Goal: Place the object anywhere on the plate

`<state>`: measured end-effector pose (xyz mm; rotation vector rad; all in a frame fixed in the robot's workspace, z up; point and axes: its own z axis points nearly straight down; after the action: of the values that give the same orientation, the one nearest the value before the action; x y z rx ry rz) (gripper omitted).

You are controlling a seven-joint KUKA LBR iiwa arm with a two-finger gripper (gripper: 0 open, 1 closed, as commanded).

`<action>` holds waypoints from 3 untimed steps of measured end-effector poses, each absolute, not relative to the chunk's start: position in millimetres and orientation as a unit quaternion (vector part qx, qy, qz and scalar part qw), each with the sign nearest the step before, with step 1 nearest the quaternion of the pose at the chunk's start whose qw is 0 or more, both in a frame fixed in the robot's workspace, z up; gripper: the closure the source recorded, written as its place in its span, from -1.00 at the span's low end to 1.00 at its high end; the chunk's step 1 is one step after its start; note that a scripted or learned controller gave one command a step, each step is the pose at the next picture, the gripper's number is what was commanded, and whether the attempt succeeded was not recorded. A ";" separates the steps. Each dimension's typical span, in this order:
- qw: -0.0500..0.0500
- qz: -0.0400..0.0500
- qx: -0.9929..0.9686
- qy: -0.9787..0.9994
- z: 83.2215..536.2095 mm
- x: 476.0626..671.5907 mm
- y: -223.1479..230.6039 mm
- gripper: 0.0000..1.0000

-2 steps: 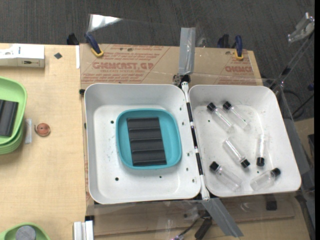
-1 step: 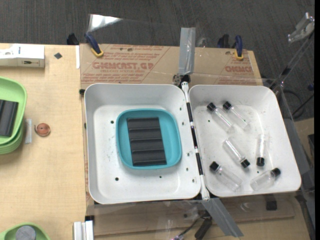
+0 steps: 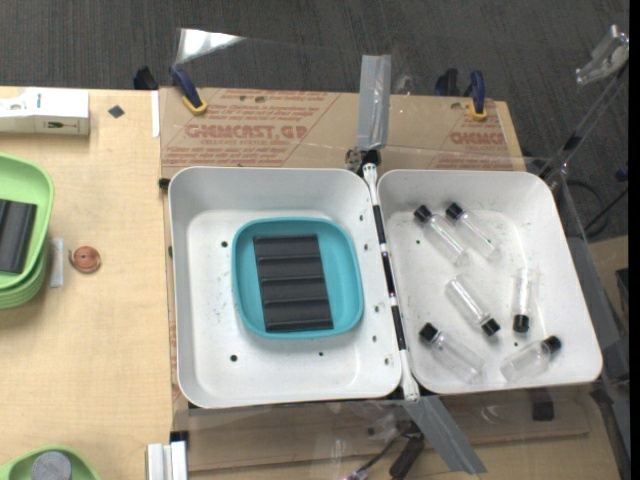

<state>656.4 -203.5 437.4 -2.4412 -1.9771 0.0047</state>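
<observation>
**benchrat:** So where are we at?

**vialwrangler:** We've got the teal plate sitting in the middle of the left bin, with a black ribbed block lying on it. The objects are the clear vials with black caps, and all six we can count are over in the right bin, none touching the plate. Two lie near the top left, vial one and vial two. Two more sit mid-bin, vial three and vial four. The last pair is down by the front wall, vial five and vial six.

**benchrat:** And the pincer, wide or narrow?

**vialwrangler:** We honestly can't tell. Other stuff we see: cardboard behind the bins, and a green tray at the far left on the wooden bench.
</observation>
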 end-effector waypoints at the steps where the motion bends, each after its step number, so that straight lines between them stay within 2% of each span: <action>1: 0.000 0.001 -0.777 -0.629 437.4 656.4 -203.5 -1.00; 3: 0.000 0.001 -0.777 -0.629 437.4 656.4 -203.5 -1.00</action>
<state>656.4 -203.5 437.4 -2.4412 -1.9771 0.0047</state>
